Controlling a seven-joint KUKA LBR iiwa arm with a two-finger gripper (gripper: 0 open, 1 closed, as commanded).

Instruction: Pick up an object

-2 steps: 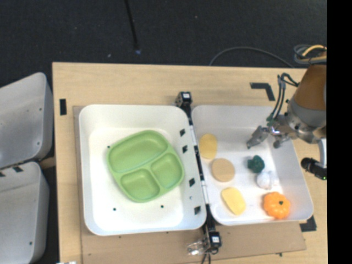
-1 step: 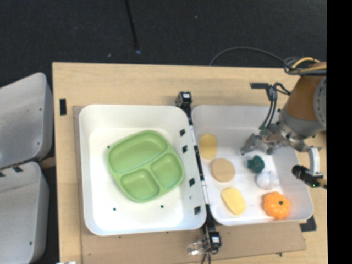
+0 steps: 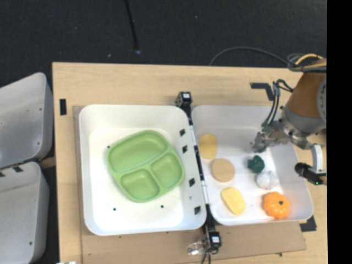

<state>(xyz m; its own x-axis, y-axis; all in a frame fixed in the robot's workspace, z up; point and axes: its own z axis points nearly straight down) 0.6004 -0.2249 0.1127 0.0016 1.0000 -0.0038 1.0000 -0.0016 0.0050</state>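
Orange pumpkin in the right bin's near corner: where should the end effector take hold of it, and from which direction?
Probably straight from above, fingers closing across the pumpkin's round body at its widest part. It sits close to the right bin's near wall and corner, so a sideways approach looks cramped. Its left side is free; a whitish lump lies just behind it, so closing left-to-right seems safer. The end effector is farther back.

A divided plate (image 3: 145,165) is set in the left bin (image 3: 88,202). In the right bin (image 3: 231,117), five items are spread, with the gripper (image 3: 263,142) positioned just behind them.
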